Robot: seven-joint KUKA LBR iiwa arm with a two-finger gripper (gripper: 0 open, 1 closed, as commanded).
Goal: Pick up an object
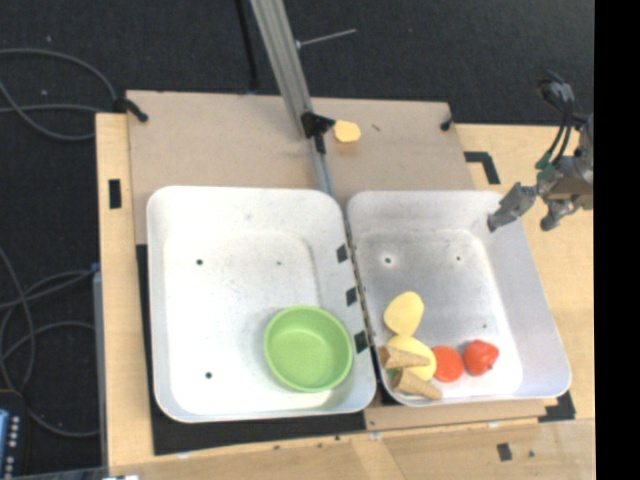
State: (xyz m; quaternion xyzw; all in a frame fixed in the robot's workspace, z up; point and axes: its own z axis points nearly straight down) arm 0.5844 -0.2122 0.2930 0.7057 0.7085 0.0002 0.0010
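The left bin (200,228) holds a green bowl (308,347) by its near right corner; most of its floor is bare. In the right bin (520,298), a yellow potato-like piece (403,312), a banana-like piece (412,358) and two red tomato-like balls (465,360) crowd the near edge. The hand (530,208) hangs over that bin's far right rim, its two fingers spread wide, holding nothing. A small yellow piece (347,131) lies on the table (200,148) beyond the bins.

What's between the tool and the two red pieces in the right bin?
Bare white bin floor separates the tool from the two round red pieces, seen in the camera view.
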